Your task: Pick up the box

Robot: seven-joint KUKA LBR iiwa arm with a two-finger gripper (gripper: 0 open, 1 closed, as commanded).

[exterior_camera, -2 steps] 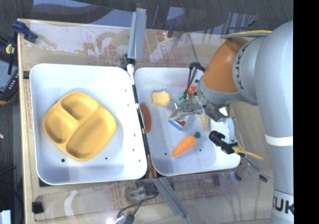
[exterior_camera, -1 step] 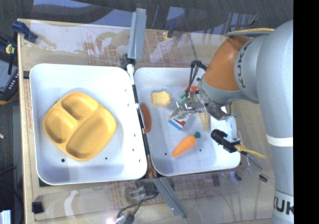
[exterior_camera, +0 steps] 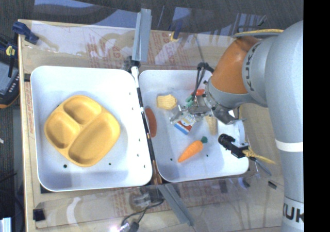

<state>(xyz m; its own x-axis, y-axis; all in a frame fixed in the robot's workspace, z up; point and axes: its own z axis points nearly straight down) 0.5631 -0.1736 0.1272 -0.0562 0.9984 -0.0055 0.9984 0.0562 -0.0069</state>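
Fingers' state cannot be told: the gripper [exterior_camera: 192, 106] hangs over the box [exterior_camera: 184, 122] in the right bin [exterior_camera: 165, 166], presumably lining up a grasp.

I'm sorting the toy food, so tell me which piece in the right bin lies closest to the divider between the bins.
The reddish-brown sausage, lying lengthwise along the right bin's left wall. The carrot and the yellow ridged chip sit further in.
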